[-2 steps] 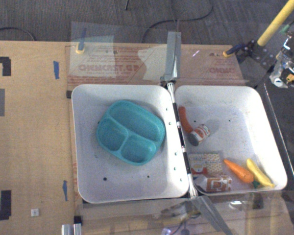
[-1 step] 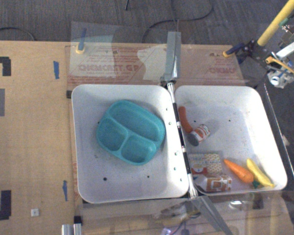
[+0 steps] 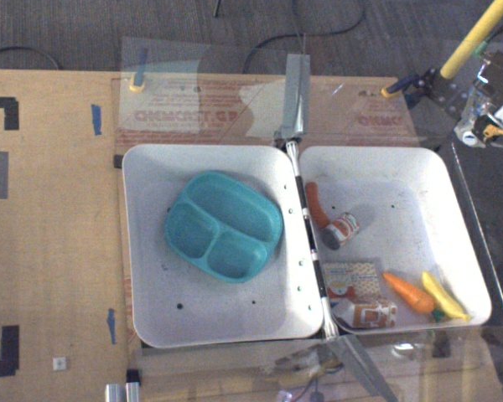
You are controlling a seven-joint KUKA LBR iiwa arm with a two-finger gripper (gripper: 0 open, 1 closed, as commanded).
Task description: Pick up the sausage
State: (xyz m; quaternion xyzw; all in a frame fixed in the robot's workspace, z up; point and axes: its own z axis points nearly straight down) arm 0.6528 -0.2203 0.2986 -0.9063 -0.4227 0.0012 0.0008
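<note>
A robotics lab: two white bins (image 3: 147, 308) sit on a cardboard-covered bench (image 3: 50, 224) marked with black tape, cables (image 3: 323, 7) trailing across grey carpet (image 3: 84, 7) behind.

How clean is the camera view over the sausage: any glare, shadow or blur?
Camera view: the sausage by the right bin's left wall is evenly lit, slightly soft, no glare on it; a faint shadow lies beside the small can; reflections streak the clear sheet behind the bins.
</note>
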